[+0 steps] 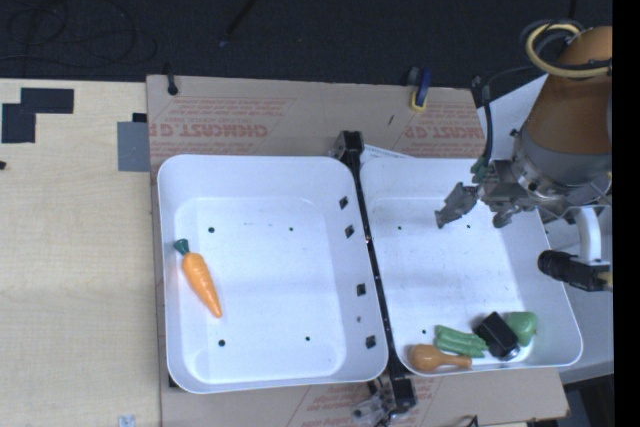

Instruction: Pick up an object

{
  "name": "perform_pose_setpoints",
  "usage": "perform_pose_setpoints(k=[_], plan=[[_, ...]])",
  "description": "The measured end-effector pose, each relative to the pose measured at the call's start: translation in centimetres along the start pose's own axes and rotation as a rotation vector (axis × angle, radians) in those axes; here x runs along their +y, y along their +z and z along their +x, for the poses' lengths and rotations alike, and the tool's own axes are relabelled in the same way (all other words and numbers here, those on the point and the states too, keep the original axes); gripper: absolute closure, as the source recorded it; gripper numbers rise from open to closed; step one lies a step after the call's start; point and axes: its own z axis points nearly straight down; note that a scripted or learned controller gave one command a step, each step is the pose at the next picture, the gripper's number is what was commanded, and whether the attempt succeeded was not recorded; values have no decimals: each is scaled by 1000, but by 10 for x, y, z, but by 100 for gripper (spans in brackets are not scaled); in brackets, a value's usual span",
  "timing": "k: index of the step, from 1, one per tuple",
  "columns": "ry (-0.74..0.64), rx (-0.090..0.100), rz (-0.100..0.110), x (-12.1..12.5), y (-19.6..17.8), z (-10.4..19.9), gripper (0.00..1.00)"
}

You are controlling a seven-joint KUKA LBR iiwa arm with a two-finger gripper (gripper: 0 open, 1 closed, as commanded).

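Nothing is picked up yet: the tool (452, 206) hangs with fingers spread and bare over the right bin (560, 355). Toys lie at its near edge; a carrot (201, 281) lies in the left bin (165, 177).

bins (170, 215): 2 | carrot (201, 283): 1 | green items (460, 341): 2 | black block (497, 334): 1 | orange gourd (437, 358): 1

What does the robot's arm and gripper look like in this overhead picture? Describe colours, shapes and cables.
The arm is a thick rounded body, orange above and grey below. A yellow cable loops at its top. The gripper is a small, dark grey metal part on the wrist.
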Motion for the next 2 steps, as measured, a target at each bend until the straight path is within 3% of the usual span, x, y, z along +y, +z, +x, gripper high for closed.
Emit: perform_pose_setpoints(k=[1, 2], plan=[[0, 1, 2, 0, -10, -1, 100], [-3, 0, -3, 13, -26, 32, 100]])
